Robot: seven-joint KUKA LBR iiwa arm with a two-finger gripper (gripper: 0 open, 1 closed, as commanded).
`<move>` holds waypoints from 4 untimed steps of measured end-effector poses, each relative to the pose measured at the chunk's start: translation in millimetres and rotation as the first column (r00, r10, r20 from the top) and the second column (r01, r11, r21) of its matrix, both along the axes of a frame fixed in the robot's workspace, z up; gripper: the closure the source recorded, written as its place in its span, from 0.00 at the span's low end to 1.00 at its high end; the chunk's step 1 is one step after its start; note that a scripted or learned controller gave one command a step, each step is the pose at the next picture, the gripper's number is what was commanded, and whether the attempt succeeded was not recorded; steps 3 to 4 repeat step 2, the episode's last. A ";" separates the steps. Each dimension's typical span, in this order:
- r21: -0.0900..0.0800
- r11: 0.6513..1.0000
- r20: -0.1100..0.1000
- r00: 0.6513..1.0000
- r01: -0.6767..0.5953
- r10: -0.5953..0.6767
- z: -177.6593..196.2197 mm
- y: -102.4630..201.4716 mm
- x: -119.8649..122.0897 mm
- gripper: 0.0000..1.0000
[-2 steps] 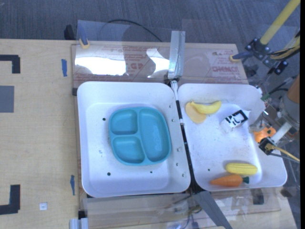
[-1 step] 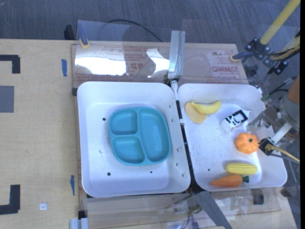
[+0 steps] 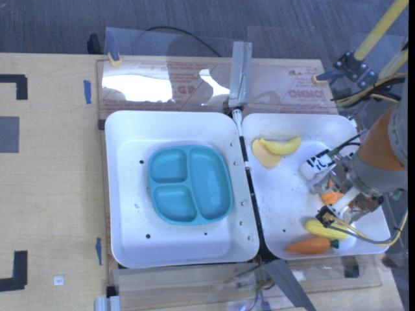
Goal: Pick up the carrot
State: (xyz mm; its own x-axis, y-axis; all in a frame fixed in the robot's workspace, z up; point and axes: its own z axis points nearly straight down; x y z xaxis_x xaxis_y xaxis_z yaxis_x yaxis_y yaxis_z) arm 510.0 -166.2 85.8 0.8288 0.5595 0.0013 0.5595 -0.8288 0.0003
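The carrot is a short orange piece lying on its side near the front wall of the right bin. My gripper hangs over the right part of that bin, a little behind the carrot and apart from it. A yellow piece with a green end lies between the gripper and the carrot, almost touching the carrot. A small orange patch shows right at the gripper; I cannot tell whether it is an object or part of the tool.
A yellow banana-shaped toy lies at the back left of the right bin. A white object sits just behind the gripper. The left bin holds a teal divided plate. Cables trail from the wrist.
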 end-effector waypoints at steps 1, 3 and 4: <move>0.015 0.999 -0.013 0.999 0.048 -0.047 48.3 -50.9 58.6 0.00; 0.003 0.987 -0.004 0.987 -0.163 0.163 117.5 -57.5 -2.7 0.00; 0.003 0.987 -0.004 0.987 -0.163 0.163 117.5 -57.5 -2.7 0.00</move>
